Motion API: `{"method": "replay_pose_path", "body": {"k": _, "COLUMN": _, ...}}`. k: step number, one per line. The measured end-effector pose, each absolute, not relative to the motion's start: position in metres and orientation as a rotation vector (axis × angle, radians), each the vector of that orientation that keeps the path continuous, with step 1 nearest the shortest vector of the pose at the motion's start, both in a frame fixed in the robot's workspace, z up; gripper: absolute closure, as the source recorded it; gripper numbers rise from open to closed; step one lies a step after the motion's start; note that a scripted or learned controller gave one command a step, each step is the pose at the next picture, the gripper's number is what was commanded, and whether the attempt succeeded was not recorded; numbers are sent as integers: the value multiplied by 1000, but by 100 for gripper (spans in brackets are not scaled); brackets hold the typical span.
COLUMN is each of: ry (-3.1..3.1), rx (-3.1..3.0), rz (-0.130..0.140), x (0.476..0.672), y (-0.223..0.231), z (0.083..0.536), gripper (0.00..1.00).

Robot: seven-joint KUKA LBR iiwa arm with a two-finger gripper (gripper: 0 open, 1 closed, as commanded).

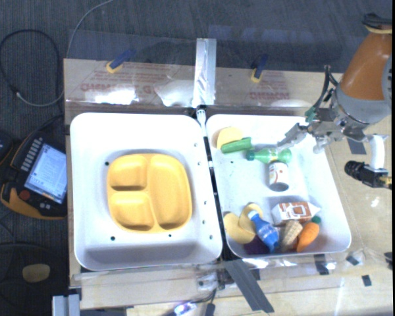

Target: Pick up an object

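Observation:
My gripper (305, 140) hangs over the upper right part of the right bin (334, 196), open, with nothing between its fingers. Just left of its left finger lies a green bottle (268, 155), and below that a small white can with a red label (278, 174). Further left are a green piece (236, 145) and a yellow piece (227, 135). At the bin's near end lie several things packed together: a brown and white carton (293, 210), a blue bottle (263, 229), an orange carrot (307, 237) and a yellow piece (235, 226).
The left bin (85, 176) holds a yellow divided tray (148, 191). A raised rim (210, 176) separates the two bins. Bare floor shows in the middle of the right bin, right of the can. A handheld pendant (43, 176) lies off the bench at the left.

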State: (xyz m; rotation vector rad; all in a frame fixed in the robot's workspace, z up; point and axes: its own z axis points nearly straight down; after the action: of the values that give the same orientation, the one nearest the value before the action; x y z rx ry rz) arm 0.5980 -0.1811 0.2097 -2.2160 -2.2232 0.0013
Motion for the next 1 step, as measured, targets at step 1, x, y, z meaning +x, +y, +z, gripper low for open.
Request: {"method": "replay_pose_path", "body": {"k": 1, "ry": -2264, "rx": -2176, "rz": 1, "x": 585, "y": -180, "z": 93, "gripper": 0}}
